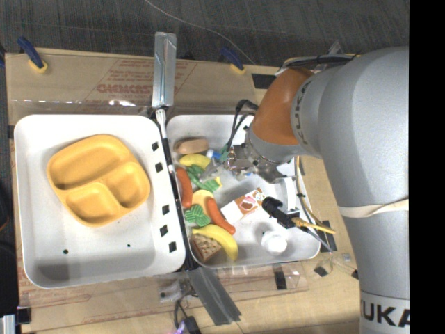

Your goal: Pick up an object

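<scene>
The bulky grey arm with the orange band [361, 138] reaches from the right over the cardboard-covered table [83, 75]. Its hand [235, 160] is low in the rear of the right shallow white bin [208, 125]. Whether the hand is clenched or released cannot be told, and nothing is seen grasped.

The likely trouble is the crowding. The toys lie packed and overlapping along this bin's left wall, so a closing hand could pinch two at once, or nudge one aside and come up bare.

The left shallow white bin [28, 207] carries one yellow divided plastic tray [97, 179]. Any candidate object lies in the right bin:

- a yellow toy banana [224, 241] at the front
- an orange-red toy sausage [183, 186]
- a brown bun-shaped toy [192, 145] at the rear
- a small printed white card [249, 204]
- a white round cap [274, 243]
</scene>
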